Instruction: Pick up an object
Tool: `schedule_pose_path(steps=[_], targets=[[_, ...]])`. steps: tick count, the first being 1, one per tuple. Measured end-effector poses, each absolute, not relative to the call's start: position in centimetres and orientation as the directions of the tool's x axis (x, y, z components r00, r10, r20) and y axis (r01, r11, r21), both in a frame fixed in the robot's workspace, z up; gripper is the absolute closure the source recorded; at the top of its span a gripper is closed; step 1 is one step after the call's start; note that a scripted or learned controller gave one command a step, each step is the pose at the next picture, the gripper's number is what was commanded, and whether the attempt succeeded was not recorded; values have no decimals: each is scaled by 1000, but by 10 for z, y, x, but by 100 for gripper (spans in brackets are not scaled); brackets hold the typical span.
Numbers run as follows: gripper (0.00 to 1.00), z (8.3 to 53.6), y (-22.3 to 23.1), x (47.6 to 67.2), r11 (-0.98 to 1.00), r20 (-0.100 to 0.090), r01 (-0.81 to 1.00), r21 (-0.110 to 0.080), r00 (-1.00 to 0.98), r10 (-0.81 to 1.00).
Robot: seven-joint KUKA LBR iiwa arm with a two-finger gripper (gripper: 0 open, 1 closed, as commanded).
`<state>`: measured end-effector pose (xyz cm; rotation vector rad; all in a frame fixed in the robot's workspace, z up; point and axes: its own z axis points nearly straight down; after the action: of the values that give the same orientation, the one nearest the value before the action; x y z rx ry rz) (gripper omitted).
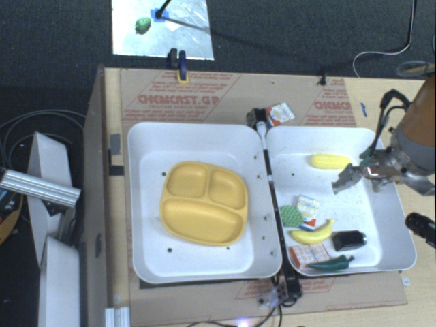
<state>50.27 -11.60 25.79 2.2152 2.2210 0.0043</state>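
Fingers (349, 177) look spread and empty over the right bin (388, 251) — corn cob (330, 161) just beside them may roll away, a miss.

A brown board (204, 94) printed with red lettering lies under both bins. At its far edge a blue and yellow clamp (179, 65) grips it. Beyond that, a shiny foil sheet (162, 19) lies on dark carpet (54, 46), with a small green lump (142, 25) on it. At the left stand white panels (51, 203) and a metal bar (41, 187).
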Motion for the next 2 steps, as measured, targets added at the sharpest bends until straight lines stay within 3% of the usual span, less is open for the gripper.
schedule_pose_path(steps=[1,2], targets=[[0,184,-74,487,3,0,1000,0,-3,1000],[0,153,-84,486,2,0,1000,0,-2,1000]])
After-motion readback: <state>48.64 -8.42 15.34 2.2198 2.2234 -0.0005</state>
